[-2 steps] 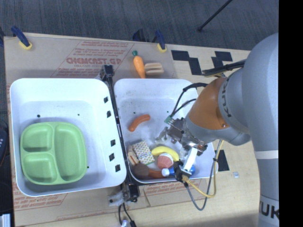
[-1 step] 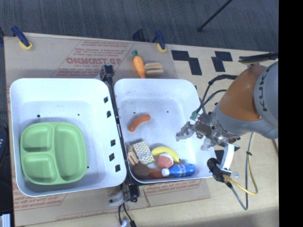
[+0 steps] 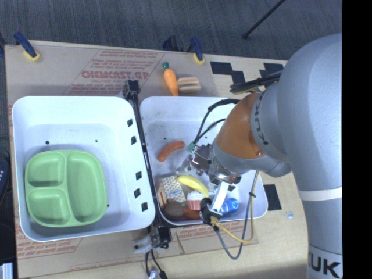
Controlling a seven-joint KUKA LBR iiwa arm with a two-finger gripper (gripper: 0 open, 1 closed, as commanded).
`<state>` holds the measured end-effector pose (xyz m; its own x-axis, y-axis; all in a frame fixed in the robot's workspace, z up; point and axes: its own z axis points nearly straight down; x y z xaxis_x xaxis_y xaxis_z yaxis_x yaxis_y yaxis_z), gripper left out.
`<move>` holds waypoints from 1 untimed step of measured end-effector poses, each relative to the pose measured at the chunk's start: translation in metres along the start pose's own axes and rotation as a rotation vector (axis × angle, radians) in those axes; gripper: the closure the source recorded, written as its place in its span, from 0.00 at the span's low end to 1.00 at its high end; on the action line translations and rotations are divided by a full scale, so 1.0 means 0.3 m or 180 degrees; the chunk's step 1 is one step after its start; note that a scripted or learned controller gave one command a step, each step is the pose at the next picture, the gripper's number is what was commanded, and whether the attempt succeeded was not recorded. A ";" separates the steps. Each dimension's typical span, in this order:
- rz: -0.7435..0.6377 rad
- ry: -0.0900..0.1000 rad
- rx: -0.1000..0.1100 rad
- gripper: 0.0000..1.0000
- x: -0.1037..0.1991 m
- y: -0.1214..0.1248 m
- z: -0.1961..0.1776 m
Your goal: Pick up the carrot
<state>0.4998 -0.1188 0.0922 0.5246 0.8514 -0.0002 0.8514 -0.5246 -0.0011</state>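
one carrot (image 3: 170,81) lies on bench (image 3: 104,68) just past the right bin's (image 3: 174,104) far rim; tool (image 3: 195,157) state unclear.

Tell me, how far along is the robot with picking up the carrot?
Done: nothing yet. The carrot lies on the bench outside both bins, beside a bun-like toy.
In hand: the gripper is low in the right bin, near a sausage and a banana, well apart from the carrot.
Left: reaching the carrot, gripping it and lifting it.
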 end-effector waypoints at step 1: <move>-0.0966 -0.0002 0.0000 0.00 -0.270 0.075 -0.405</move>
<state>0.4766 -0.1996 0.2136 0.2463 0.9692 -0.0004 0.9692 -0.2463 -0.0013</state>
